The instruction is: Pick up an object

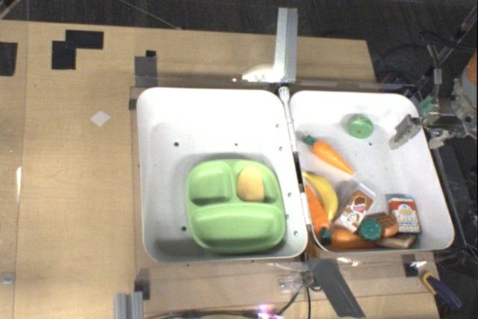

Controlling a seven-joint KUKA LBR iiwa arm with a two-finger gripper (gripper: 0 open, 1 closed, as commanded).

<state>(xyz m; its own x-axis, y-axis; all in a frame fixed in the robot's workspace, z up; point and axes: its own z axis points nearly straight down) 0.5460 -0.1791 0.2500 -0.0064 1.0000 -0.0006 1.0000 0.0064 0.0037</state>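
In the camera view, the gripper (407, 132) hangs at the upper right rim of the right bin (377, 102), coming in from the right edge. Whether it is open or closed I cannot tell: only a grey, blurred tip shows against the white wall, and nothing is seen held in it.

The pickable things lie toward the lower left of that tip. Nearest is a small green round lid-like object (361, 126), just to the left of it and apart from everything else. Further left and down lies a toy carrot (328, 154), its long axis running diagonally from upper left to lower right. Below that a banana (323, 192), a small printed carton (355, 208), a red-and-white can (404, 213) and an orange piece (346, 238) crowd the bin's lower corner, touching or overlapping.

The left bin (160, 160) holds a green divided plate (224, 224) with a yellow lemon-like fruit (251, 184) in its upper right compartment, well apart from the gripper.

The arm is cut off at the frame's right edge.
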